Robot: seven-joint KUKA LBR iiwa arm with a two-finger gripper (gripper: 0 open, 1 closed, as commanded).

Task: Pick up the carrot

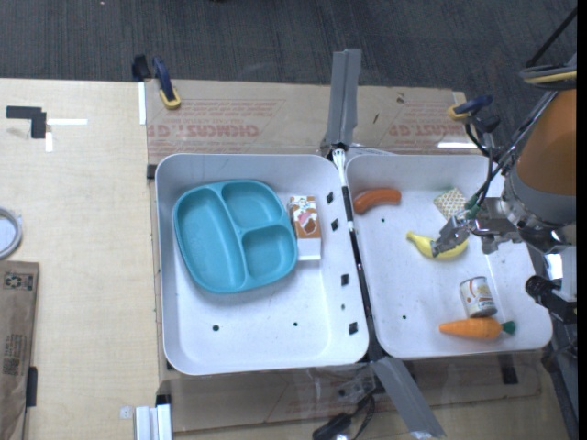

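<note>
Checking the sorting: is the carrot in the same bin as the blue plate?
No, the carrot lies in the right bin, the blue plate in the left.

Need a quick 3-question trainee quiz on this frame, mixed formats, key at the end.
1. True or false: the carrot lies in the bin holding the blue tray.
2. Which item is the tool nearest? A) can B) banana C) sausage
3. Fill in: the carrot lies just below the ___.

Key: 1 false (it shares the right bin with the can); 2 B; 3 can.
</note>
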